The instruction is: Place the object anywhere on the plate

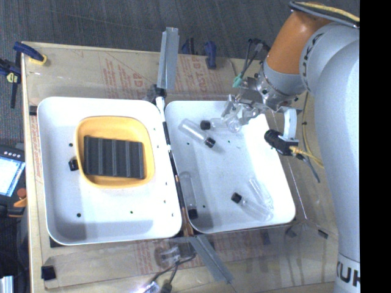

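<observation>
Arm (330, 90) reaching in from right, hand (239, 112) low.

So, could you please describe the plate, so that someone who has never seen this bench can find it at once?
Two white bins sit side by side on the bench; look in the left bin. The plate lies in its upper middle, a yellow rounded rectangle holding a dark ribbed insert. It is the only large coloured thing there, while the right bin holds just small clear tubes with black caps.

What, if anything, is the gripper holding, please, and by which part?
It cannot be told: the gripper hovers by a clear plastic tube in the right white bin.
</observation>
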`<state>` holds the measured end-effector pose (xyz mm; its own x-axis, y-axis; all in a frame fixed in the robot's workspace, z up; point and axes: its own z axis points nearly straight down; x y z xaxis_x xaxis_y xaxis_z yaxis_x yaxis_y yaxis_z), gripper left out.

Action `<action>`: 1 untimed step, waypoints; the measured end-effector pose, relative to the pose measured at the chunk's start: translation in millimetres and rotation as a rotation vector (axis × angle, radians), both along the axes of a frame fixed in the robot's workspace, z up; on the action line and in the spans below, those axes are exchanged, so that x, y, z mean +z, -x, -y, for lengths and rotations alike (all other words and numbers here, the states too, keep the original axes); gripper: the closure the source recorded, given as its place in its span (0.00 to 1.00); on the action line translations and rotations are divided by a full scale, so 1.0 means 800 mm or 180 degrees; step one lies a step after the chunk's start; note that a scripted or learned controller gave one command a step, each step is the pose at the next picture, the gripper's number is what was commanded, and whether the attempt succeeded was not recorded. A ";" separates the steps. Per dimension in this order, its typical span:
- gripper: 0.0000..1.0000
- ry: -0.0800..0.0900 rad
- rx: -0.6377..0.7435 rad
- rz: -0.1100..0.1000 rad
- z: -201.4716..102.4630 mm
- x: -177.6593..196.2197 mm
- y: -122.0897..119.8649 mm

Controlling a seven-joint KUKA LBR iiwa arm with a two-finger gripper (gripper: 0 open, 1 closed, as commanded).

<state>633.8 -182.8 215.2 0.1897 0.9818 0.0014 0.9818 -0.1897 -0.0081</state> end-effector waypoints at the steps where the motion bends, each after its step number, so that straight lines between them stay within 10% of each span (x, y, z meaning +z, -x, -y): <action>1: 1.00 0.0002 0.0300 0.0011 -0.070 -0.033 -0.018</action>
